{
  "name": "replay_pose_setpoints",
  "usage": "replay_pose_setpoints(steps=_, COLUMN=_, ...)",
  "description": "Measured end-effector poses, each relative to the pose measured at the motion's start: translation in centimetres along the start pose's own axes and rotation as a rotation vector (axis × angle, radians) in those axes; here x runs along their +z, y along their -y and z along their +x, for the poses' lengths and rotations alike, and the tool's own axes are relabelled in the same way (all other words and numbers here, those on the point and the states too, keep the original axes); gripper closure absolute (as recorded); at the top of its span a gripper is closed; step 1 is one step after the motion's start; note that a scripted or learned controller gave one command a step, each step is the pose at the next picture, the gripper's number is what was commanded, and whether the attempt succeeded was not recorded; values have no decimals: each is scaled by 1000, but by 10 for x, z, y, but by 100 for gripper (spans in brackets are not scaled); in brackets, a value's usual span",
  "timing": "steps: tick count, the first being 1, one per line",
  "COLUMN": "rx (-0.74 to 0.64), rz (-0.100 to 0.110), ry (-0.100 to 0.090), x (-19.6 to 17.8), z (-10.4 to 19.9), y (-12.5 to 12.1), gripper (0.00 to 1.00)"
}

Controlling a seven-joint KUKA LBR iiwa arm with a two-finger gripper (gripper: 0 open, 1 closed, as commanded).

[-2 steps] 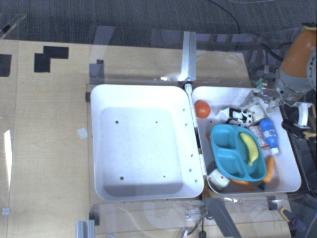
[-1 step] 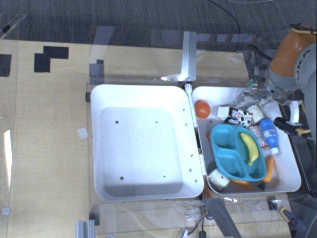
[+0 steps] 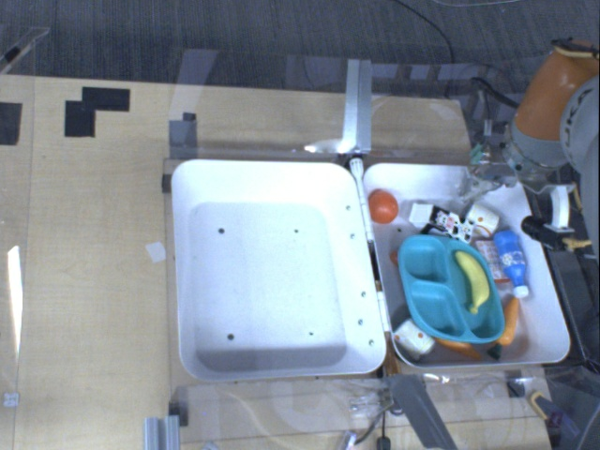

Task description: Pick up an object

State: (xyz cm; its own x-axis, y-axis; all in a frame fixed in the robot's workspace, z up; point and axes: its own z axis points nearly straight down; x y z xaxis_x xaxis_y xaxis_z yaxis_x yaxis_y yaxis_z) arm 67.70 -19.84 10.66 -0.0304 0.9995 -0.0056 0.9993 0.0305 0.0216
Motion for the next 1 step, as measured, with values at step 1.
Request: replay_pose_setpoints(steps=1, rx=28, rz=12, ry=-3, x=-116, z=29, y=20, gripper=100)
